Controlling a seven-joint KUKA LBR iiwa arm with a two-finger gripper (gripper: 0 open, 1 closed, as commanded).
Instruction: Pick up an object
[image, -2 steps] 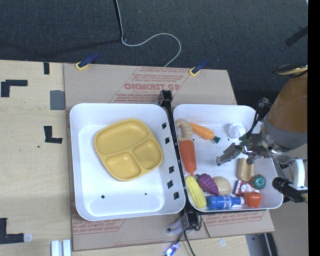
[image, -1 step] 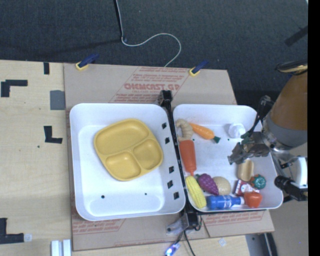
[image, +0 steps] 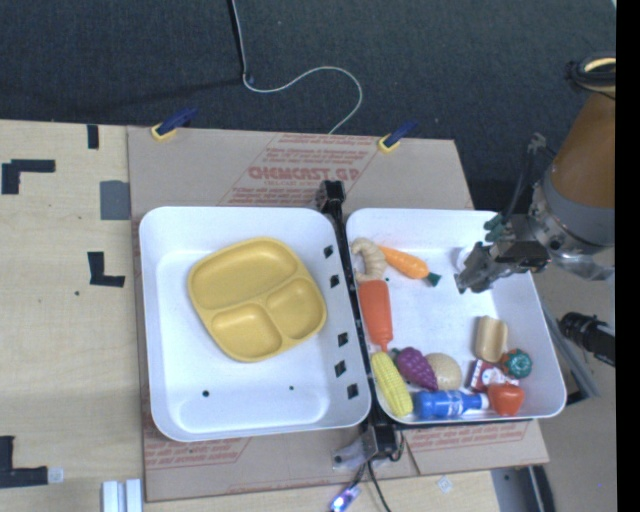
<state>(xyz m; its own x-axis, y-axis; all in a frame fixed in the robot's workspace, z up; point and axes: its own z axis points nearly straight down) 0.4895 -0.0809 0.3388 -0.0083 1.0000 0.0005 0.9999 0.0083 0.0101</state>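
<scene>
Camera view is showing the tool (image: 478, 272) hovering over the right bin (image: 447, 305), above bare white floor — I cannot tell its state, and nothing is showing in it. Toy food is lying nearby: a carrot (image: 405, 263) just left of it, a bread piece (image: 489, 338) below, and corn (image: 391, 383) and a blue bottle (image: 447, 404) crowding the front wall. Descending here is likely meaning closing on nothing. The left bin (image: 165, 300) is holding a yellow divided plate (image: 257, 297); both are sitting on cardboard (image: 290, 170) over a wooden surface (image: 55, 300).
</scene>
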